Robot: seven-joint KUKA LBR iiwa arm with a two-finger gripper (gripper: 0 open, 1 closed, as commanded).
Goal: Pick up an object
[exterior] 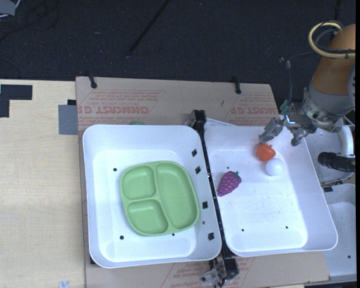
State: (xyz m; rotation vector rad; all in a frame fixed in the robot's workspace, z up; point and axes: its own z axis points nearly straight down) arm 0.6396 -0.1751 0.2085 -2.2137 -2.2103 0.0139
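The right bin (300,233) holds three small things. A purple bunch of grapes (228,183) lies near its left wall. An orange-red round object (264,152) sits toward the back right, with a white ball (274,167) just below and to its right. My gripper (283,134) hangs over the bin's back right corner, just above and right of the orange-red object. Its two fingers stand apart, open, with nothing between them. The left bin (102,155) holds a green divided plate (159,197).
A black divider with clips (203,167) runs between the two bins. Cardboard (168,101) lies under and behind the bins. A pale wooden bench top (30,191) spreads to the left. White robot hardware (342,155) stands beside the right bin's right wall.
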